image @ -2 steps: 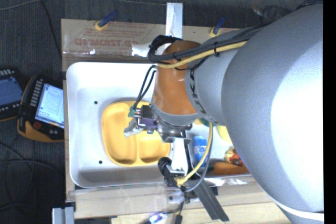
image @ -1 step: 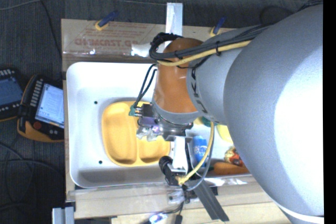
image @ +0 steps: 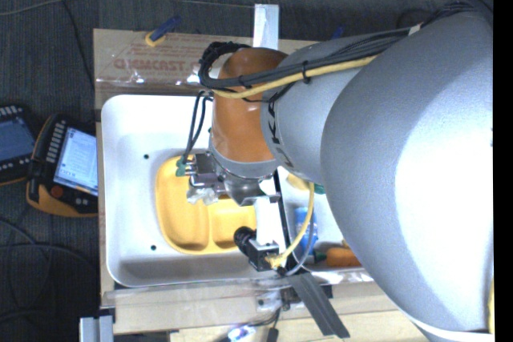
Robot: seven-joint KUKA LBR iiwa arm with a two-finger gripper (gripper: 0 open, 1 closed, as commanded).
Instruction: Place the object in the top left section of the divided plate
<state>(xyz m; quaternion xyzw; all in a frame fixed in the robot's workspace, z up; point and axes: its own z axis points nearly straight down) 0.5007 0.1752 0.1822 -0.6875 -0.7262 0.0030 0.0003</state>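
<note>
The grey arm (image: 401, 164) reaches in from the right, its thick last link filling the right half of the view. Its orange band (image: 239, 112) sits above the wrist (image: 232, 172), which points steeply downward. Black and yellow cables (image: 264, 76) loop over the band and trail back along the link. The wrist housing hides the gripper, so the fingers cannot be made out

grey arm (image: 385, 140) over yellow divided plate (image: 183, 220) in left white bin (image: 128, 172), orange band above wrist
</note>
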